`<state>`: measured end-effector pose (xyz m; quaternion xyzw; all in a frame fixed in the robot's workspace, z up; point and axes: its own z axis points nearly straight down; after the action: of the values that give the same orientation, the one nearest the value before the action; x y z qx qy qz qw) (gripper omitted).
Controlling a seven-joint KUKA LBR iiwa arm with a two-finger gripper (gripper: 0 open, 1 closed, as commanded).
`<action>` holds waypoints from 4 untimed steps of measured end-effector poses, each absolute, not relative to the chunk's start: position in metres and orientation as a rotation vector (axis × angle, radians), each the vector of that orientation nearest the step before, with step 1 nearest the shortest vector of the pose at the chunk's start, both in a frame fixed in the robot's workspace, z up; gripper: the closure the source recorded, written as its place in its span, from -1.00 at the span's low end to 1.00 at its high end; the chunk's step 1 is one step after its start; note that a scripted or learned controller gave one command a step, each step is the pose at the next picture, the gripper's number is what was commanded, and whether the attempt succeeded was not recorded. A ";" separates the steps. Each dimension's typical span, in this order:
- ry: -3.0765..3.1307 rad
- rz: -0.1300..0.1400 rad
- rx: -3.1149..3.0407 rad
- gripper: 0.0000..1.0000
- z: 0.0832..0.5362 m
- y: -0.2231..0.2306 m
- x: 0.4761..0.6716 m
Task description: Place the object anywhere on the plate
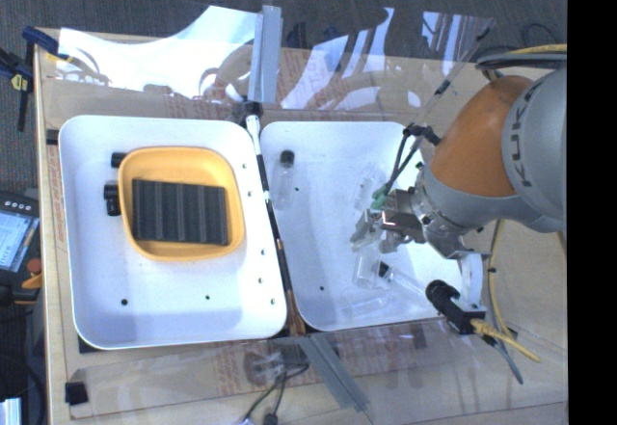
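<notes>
Bench with two white bins; yellow plate (183, 204) sits in left bin (87, 307). Gripper (381, 230) low in right bin (318, 307) over clear object (371, 274); jaw state can't tell. Risk: transparent item slips or gets missed, long carry to plate

yellow plate (183, 170) sits in the left bin (96, 307); arm (492, 163) reaches low over the right bin (318, 307) (clear objects (371, 271) below)
</notes>
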<state>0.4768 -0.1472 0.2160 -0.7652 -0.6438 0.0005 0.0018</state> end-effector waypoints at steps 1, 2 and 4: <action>-2.192 0.003 -2.246 1.00 0.273 -0.101 0.548; -2.369 0.003 -2.059 1.00 0.258 -0.079 0.616; -2.837 0.000 -1.348 1.00 0.246 -0.064 0.645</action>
<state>0.6454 -0.0639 0.2461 -0.4292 -0.9032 -0.0001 0.0001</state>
